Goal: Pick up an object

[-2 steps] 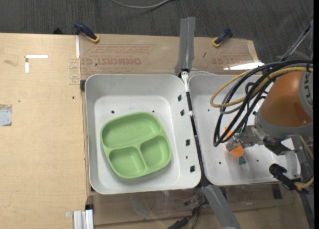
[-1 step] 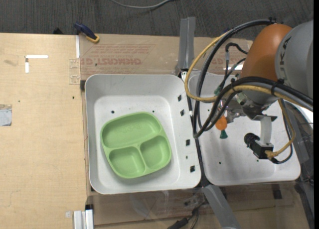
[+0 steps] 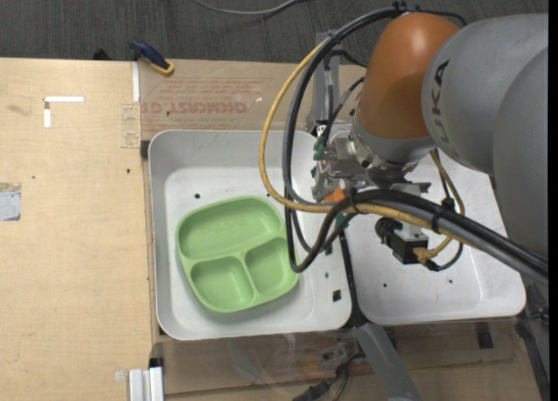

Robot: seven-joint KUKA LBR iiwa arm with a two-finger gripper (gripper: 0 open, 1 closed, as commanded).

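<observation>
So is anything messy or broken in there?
Nothing looks broken or spilled. The green tray lies flat in the left bin, just turned a bit askew to the bin's walls. The arm hangs over the seam between the two bins, with its cables looping loose around it.

The arm (image 3: 471, 77) is cut off by the right and top edges, and its bulk covers the seam between the two bins and much of the right bin (image 3: 471, 290). The gripper (image 3: 336, 183) sits under the wrist, so its state cannot be told. Cables (image 3: 301, 190) cross the tray's (image 3: 234, 253) right rim and part of the left bin's (image 3: 174, 216) right wall. The print on the cardboard (image 3: 205, 105) reads reversed and too faint to make out. The desk (image 3: 61, 242) runs off the left and bottom edges.
</observation>
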